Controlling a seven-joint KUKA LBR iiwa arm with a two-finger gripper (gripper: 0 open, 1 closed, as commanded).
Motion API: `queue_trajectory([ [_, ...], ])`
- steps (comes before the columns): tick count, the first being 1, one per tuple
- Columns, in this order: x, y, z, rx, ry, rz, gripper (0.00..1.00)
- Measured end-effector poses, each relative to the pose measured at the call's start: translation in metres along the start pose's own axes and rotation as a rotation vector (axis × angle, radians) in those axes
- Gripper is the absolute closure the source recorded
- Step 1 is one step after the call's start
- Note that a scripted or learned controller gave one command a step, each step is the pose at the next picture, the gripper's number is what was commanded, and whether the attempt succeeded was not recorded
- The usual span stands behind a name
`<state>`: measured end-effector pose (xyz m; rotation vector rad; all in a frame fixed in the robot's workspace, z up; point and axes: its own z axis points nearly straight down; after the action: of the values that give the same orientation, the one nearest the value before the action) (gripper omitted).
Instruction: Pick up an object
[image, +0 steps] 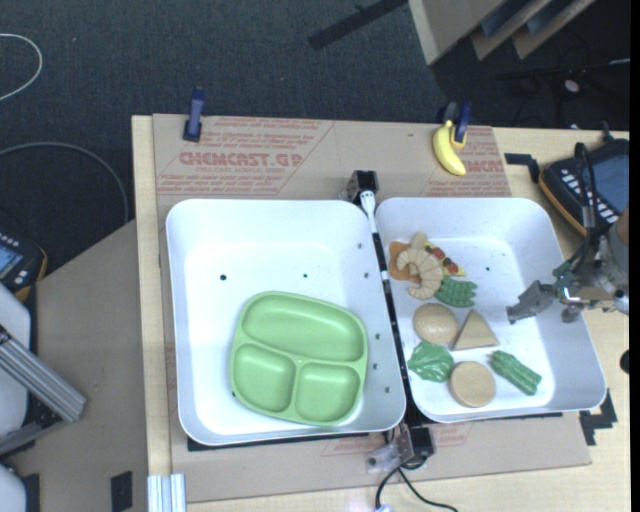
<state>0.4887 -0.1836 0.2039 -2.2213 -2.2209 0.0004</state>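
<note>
Fingers (548, 305) apart, blurred, over right bin (480, 204); arm (603, 290) cut off.

From my screen the scene is evenly and brightly lit from overhead. The two white bins (200, 300) come close to washing out, with faint soft shadows along their inner walls. The green tray (298, 355) casts almost no shadow. The dark floor (100, 60) stays dim and grainy. Focus is fair at center; the gripper (545, 300) near the right edge looks slightly smeared.
</note>
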Motion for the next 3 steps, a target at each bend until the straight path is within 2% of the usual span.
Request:
queue_trajectory([
  [1,0.073,-0.008,0.123,0.003,0.004,-0.003,0.00],
  [2,0.017,0.026,0.054,-0.009,-0.005,0.002,0.00],
  [3,0.095,-0.003,0.108,0.007,0.005,-0.004,0.00],
])
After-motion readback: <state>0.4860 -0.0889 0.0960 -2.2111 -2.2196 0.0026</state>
